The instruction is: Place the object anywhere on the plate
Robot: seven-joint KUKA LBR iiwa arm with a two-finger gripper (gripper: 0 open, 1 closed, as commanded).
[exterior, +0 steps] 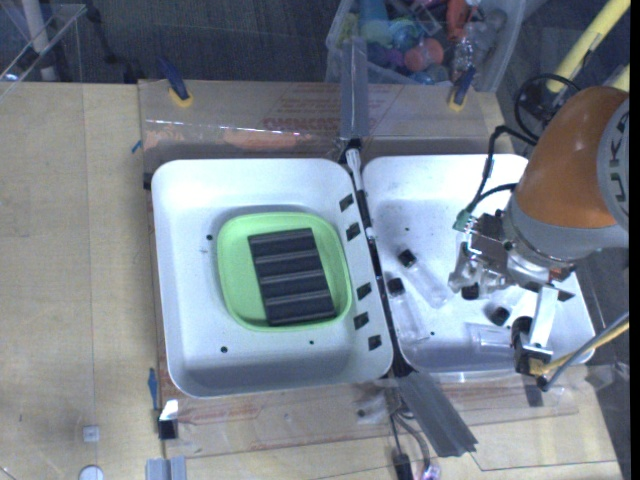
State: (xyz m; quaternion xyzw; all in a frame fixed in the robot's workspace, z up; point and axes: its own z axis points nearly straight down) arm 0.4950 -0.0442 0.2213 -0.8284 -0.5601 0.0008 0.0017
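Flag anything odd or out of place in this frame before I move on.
Nothing looks spilled or broken. One point: the dark ridged block already lies on the green plate in the left bin, slightly tilted against the plate's edges, while the tool hangs over the right bin, among small dark bits there.

Block [291, 276] on plate [233, 305], in left bin [180, 278]

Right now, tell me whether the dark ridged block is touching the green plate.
Touching. The camera view shows the dark ridged block lying flat on the green plate in the left bin, with green rim showing around it.
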